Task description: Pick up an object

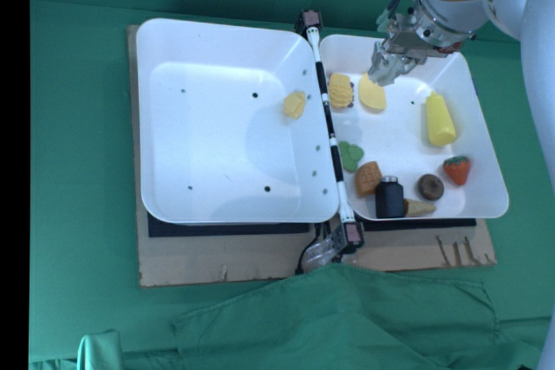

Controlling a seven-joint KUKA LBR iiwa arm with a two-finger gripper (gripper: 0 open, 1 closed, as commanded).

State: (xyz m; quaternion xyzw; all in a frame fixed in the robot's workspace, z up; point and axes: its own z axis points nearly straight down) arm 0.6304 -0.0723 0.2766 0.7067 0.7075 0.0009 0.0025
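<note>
Over the right bin [486, 186], the gripper [384, 74] hangs.
Its fingers' state I cannot tell; a pale yellow piece [373, 94] lies at five o'clock, just beside.

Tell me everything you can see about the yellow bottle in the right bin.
The yellow plastic-looking bottle is a smooth, rounded toy-like squeeze bottle with a narrower neck and cap end pointing toward the bin's far side. It lies on its side on the floor of the right shallow white bin, near the bin's right wall, running roughly front to back. Nothing touches it: the red strawberry-shaped toy sits apart, nearer the camera.
</note>
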